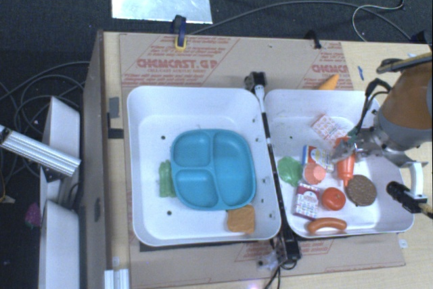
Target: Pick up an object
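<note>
The arm (406, 105) reaches in from the right over the right bin (291, 101). Its gripper (346, 149) sits low among the toy food, just above an orange carrot (346, 169); finger state cannot be told. Nearby lie a brown patty (361, 191), tomato (333, 198), sausage (327, 225) and green leaf (289, 170). The left bin (145, 166) holds a blue tray (212, 169).
</note>
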Robot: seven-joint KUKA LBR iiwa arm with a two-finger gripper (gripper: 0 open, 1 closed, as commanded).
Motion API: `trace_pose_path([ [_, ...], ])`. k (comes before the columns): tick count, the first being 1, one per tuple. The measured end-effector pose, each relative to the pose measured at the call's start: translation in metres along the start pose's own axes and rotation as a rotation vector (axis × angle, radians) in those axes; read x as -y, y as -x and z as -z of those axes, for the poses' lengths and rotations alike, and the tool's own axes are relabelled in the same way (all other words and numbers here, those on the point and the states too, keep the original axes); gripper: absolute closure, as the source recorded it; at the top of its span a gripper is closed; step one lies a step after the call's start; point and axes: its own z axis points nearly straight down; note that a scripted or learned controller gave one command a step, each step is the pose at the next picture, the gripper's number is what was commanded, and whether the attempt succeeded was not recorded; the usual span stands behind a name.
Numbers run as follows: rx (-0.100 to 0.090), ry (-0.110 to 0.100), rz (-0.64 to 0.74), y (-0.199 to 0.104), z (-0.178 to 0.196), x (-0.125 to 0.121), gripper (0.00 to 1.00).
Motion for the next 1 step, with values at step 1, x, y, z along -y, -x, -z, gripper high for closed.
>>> trace_pose_path([
  [1,-0.003,-0.010,0.002,-0.1030,0.0612,-0.0057,1.00],
])
